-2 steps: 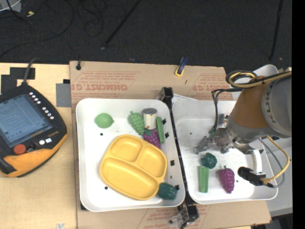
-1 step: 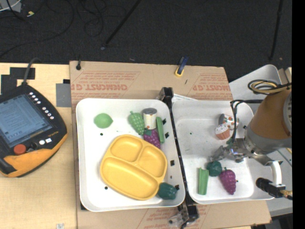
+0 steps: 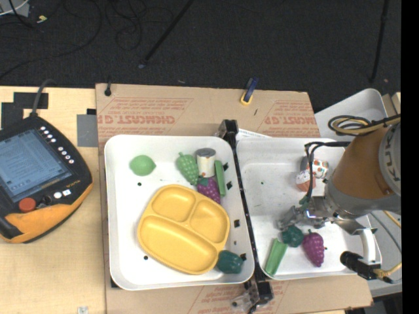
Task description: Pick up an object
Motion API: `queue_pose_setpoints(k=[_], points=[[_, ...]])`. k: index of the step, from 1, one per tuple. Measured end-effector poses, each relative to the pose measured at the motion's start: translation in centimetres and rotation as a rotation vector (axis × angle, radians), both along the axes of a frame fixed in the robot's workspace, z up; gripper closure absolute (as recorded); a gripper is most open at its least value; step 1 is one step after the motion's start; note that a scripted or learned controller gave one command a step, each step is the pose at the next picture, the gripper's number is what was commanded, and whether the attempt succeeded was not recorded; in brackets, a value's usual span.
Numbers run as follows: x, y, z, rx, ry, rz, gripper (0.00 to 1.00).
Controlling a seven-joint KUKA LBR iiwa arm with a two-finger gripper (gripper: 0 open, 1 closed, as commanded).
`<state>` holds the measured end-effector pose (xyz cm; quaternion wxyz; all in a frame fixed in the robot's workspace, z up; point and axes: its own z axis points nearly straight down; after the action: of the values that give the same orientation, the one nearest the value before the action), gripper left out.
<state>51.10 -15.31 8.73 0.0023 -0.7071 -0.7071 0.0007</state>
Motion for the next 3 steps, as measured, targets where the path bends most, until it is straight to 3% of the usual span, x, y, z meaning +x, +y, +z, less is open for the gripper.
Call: queue_pose_setpoints(k=[1,2,3], points=[[0.1,-0.4,1.1,-0.002,-0.002,-0.008,1.00],[0.8,11.1,22.0,0.001,-0.018,0.011,1.00],[-3.4,13.2,35.1,0.000,-0.017,0.005,1.00]])
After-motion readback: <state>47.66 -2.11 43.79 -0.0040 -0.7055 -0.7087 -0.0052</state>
